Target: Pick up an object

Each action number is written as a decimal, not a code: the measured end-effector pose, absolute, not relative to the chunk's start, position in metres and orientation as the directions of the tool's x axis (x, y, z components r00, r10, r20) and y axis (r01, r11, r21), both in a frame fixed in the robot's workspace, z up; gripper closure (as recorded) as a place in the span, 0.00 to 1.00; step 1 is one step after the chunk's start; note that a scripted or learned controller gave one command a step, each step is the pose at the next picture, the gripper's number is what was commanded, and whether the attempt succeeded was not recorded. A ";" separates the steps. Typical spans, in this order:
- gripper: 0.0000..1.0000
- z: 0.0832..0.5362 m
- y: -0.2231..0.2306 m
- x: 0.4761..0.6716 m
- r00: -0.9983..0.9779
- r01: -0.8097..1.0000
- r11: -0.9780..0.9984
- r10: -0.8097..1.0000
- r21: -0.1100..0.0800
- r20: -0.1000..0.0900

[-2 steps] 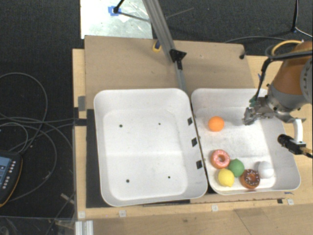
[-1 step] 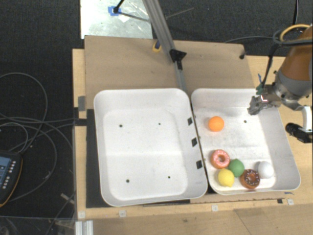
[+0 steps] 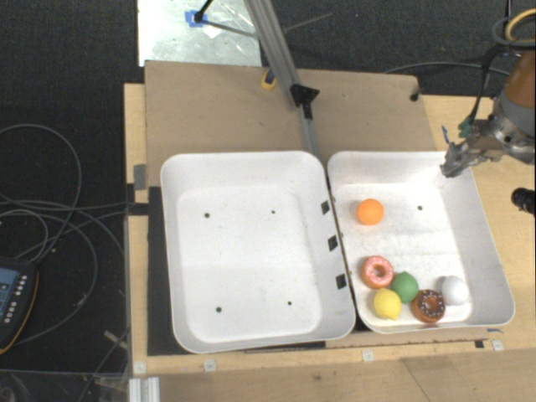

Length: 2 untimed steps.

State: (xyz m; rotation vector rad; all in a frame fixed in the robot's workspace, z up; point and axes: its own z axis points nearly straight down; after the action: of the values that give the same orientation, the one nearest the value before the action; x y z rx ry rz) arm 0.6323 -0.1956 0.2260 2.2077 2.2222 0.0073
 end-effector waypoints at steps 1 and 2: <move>1.00 0.256 -0.196 0.634 -0.006 1.000 0.006 1.000 0.006 -0.002; 1.00 0.245 -0.141 0.633 -0.010 1.000 0.010 1.000 0.002 0.001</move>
State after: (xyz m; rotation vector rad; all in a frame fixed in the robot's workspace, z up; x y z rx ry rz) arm 0.6333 -0.1415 0.2447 2.2097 2.2329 0.0034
